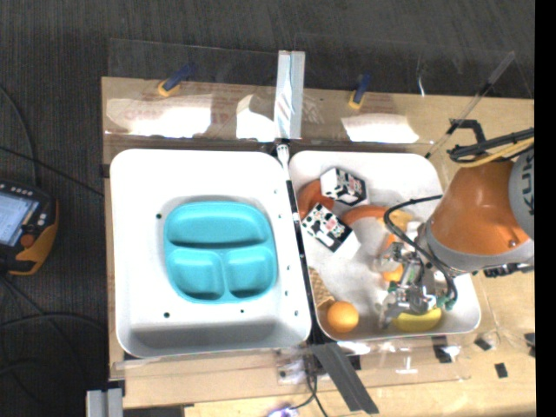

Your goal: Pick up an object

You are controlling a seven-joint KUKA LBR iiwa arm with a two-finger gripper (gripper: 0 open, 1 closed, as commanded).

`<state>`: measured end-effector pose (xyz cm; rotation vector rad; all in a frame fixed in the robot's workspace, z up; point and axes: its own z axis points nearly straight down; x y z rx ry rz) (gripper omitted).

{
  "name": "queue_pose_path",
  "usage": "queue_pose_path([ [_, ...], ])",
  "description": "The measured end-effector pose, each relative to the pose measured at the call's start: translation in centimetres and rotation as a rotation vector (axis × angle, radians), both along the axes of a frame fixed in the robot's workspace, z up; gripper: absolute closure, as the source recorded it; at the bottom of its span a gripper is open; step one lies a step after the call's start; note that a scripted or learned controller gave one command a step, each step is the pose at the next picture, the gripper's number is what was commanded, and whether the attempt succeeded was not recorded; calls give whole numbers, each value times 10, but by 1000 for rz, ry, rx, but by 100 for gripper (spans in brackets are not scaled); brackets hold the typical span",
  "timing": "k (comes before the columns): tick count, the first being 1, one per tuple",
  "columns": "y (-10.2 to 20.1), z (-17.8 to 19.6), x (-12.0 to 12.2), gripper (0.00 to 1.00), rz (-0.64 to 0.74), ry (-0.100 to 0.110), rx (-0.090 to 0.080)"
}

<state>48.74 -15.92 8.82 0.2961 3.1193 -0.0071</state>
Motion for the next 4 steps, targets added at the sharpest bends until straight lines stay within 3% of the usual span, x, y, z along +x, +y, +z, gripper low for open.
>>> queue_pose_path([
  [1,1,7,2,100,1,2,-1],
  [2,1,7,2,0,1,2,-2],
  [3,14,-1,48,0,-103,7,4],
  [4,14,6,50,100,-103,4,1],
])
